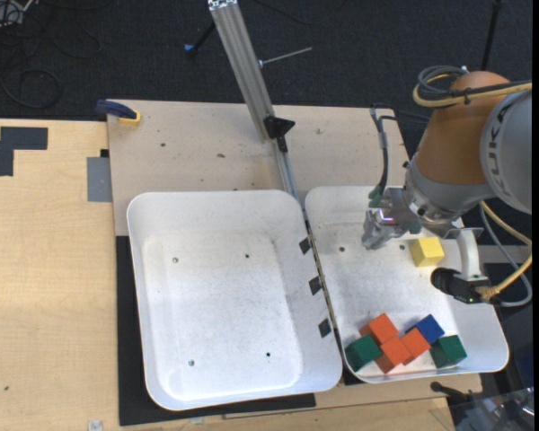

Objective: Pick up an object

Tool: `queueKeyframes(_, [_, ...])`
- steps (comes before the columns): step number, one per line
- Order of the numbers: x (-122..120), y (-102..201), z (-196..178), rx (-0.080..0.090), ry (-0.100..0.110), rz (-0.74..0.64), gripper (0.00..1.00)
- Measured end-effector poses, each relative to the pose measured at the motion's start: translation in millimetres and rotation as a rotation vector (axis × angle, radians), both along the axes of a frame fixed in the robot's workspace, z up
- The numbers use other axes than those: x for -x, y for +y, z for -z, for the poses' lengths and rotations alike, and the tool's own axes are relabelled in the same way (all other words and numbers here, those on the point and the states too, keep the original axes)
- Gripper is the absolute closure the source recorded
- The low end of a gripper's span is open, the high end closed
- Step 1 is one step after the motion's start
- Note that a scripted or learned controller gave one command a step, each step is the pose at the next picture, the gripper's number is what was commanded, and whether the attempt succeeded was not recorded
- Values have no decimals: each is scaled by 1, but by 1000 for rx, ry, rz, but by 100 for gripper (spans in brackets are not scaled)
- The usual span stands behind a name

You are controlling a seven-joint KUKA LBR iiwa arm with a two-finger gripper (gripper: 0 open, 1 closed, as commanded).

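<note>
The table (198, 142) carries 2 shallow white bins side by side. The left bin (153, 241) takes up the larger share, toward the table's near left corner, and the right bin (341, 277) lies against it toward the near right corner. The grey arm (458, 151) with its orange band reaches in over the table's right edge, and its tool (378, 232) hangs above the far part of the right bin; whether it is open or closed cannot be told. A yellow cube (426, 250) lies just beside the tool, toward the right edge. Near the right bin's near edge sit 2 orange blocks (395, 339), 2 green blocks (363, 351) and a blue block (428, 327), bunched together
</note>
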State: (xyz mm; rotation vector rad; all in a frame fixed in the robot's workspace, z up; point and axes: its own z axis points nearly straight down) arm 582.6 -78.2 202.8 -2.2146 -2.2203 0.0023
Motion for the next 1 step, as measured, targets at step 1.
queueKeyframes(1, [21, 43, -11, 0, 0, -1, 100])
